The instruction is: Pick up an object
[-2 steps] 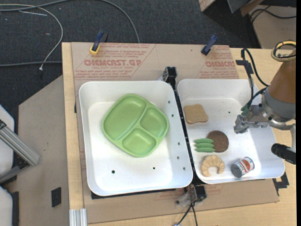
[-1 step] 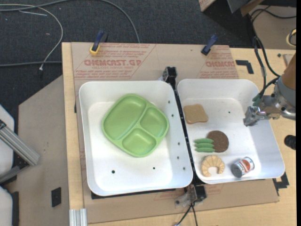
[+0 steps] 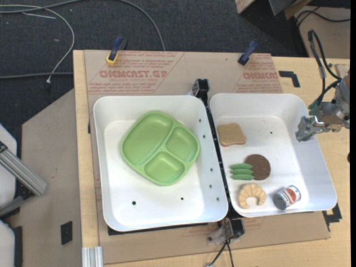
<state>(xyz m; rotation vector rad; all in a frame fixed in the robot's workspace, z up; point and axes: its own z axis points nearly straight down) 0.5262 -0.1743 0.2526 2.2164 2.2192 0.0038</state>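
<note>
Green divided plate [image 3: 160, 147], curved croissant [image 3: 252, 194]

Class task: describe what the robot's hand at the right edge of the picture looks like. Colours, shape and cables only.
The hand is a blocky grey metal piece over the right bin's right rim. Behind it sits a lighter grey, boxy wrist section. Dark cables loop above it and run down toward the wrist. Any markings are too small to read.
</note>
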